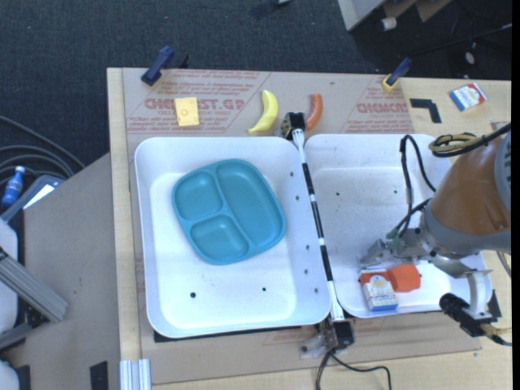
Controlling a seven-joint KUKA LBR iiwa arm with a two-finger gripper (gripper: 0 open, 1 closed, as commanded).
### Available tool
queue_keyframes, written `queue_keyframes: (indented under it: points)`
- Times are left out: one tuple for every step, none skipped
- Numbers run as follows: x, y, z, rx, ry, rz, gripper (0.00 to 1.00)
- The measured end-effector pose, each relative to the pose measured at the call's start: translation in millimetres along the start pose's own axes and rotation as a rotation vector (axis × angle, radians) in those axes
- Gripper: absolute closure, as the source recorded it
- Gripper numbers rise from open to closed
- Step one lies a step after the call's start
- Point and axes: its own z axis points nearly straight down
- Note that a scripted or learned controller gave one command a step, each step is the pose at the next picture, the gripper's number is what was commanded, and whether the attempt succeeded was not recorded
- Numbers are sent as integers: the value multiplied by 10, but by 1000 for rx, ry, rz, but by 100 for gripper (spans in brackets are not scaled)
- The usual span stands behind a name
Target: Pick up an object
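Fixed overhead camera, probably slanted, facing bins [154,218]

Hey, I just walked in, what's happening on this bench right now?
A grey KUKA arm with an orange band reaches in from the right over the right bin. Its gripper sits low near the bin's front, just above a small orange block and a small white and blue carton. Whether it has grasped anything cannot be told. The left bin holds a blue divided plate, untouched. A toy banana lies on the bench behind the bins.
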Motion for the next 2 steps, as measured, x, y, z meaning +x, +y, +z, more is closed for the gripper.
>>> queue_keyframes:
  points:
    - [1,8,-101,-4,-1,1,100]
    - [1,7,-100,-3,-1,1,0]
